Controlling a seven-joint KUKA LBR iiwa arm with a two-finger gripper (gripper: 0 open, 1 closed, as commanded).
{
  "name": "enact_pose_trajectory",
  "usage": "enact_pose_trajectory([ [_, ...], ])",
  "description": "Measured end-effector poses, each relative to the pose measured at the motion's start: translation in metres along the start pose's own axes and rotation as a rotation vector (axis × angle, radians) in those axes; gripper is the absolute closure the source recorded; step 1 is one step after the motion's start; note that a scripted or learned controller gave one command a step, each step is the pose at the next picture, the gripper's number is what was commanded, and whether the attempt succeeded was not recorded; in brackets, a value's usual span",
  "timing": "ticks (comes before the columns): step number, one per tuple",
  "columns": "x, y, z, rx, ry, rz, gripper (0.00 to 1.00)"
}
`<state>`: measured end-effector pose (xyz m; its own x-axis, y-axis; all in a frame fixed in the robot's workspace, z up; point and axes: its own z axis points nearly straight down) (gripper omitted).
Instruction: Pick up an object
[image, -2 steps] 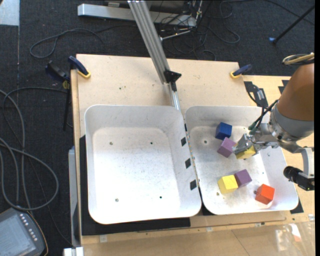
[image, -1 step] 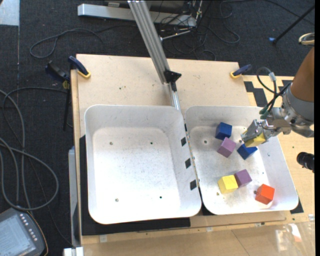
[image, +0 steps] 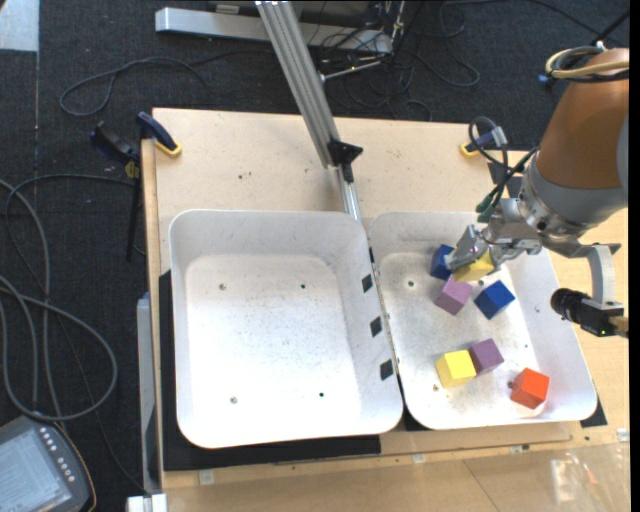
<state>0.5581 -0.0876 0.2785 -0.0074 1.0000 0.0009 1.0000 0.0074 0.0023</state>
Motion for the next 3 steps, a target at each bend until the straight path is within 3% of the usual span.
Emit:
enact_pose_trajectory([
  [3,0.160,0.051,0.023,0.001,0.000,-0.001,1.00],
])
